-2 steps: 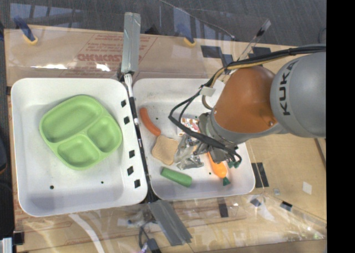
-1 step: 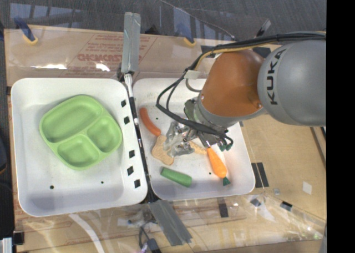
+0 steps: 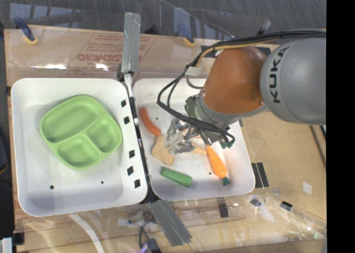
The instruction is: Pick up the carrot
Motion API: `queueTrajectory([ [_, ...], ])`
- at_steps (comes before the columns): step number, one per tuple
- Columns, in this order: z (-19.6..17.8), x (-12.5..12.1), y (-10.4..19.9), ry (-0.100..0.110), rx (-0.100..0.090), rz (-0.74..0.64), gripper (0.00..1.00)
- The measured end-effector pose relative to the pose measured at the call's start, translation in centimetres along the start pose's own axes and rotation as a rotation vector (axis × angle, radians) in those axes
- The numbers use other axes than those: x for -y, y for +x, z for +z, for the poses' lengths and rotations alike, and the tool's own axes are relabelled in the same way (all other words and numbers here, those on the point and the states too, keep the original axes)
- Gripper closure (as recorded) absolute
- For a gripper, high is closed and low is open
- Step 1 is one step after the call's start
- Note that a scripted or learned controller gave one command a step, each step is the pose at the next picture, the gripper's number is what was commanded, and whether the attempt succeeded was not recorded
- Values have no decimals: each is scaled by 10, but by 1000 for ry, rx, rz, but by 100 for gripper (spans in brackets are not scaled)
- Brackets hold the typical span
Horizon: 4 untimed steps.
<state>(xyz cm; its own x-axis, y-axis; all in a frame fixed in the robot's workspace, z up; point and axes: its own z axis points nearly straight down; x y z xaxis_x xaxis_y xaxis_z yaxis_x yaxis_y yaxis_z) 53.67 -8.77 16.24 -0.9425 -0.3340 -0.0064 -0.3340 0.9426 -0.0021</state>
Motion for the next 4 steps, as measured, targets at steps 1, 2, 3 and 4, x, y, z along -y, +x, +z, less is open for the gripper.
queueTrajectory([
  [1,-11,-1,-2,1,3,-6,100],
  [2,-30,-47,-75,-2,-2,-300,100],
  [3,-30,-7,-5,-1,-6,-224,100],
  [4,-30,-45,-25,-2,-1,-611,100],
])
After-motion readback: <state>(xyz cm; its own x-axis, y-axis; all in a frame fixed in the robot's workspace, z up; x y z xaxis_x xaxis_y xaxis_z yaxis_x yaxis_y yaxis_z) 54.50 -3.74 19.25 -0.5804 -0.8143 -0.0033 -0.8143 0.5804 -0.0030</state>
